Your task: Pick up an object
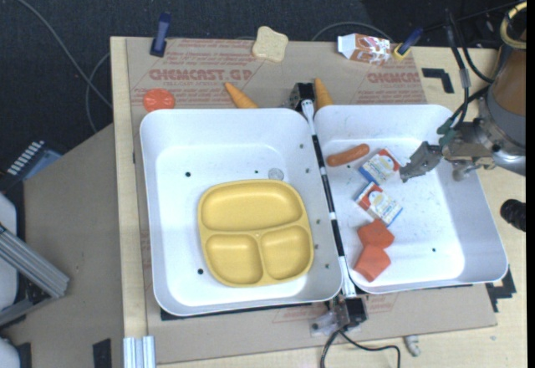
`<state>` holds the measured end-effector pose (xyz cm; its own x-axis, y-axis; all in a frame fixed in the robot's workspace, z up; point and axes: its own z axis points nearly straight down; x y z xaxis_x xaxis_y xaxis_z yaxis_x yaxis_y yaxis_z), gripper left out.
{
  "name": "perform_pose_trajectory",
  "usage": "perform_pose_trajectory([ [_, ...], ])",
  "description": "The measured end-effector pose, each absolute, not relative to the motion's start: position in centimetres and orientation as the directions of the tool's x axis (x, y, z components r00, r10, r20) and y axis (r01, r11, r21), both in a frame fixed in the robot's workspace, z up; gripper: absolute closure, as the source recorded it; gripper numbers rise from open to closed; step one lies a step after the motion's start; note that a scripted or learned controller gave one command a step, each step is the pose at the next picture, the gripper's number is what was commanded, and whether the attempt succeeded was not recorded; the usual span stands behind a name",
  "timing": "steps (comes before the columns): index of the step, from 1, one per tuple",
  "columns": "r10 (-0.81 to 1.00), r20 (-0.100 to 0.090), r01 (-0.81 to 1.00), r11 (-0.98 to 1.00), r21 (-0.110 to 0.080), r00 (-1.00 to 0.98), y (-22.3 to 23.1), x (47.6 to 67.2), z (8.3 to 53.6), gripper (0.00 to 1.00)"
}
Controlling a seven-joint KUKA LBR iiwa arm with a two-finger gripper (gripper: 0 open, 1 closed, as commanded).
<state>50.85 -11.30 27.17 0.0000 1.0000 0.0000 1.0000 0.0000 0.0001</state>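
My gripper (415, 164) hangs over the right bin (468, 216), just right of a small red, white and blue carton (380, 167). A hot dog sausage (346, 155) lies at the bin's back left. A second small carton (380, 204) lies below the first one. Two orange-red blocks (374, 249) sit near the bin's front left. Nothing shows between the gripper and these objects.
The left bin (167, 191) holds a yellow divided plate (254, 232). Behind the bins lie a bread slice (270, 43), two carrots (241, 96), an orange disc (157, 99), a blue clip (160, 33) and a milk carton (364, 48). Cables hang at the right.
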Motion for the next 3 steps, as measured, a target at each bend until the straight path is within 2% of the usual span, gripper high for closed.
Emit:
perform_pose_trajectory([
  [1, 1.000, 0.001, 1.000, -0.001, -0.003, 0.001, -10.6, 53.3, 12.6, 0.00],
  [2, 1.000, 0.001, 1.000, -0.001, -0.002, 0.001, -9.2, 47.8, 8.4, 0.00],
  [3, 1.000, -0.001, 1.000, 0.000, 0.002, 0.000, -9.9, 52.3, 8.5, 0.00],
])
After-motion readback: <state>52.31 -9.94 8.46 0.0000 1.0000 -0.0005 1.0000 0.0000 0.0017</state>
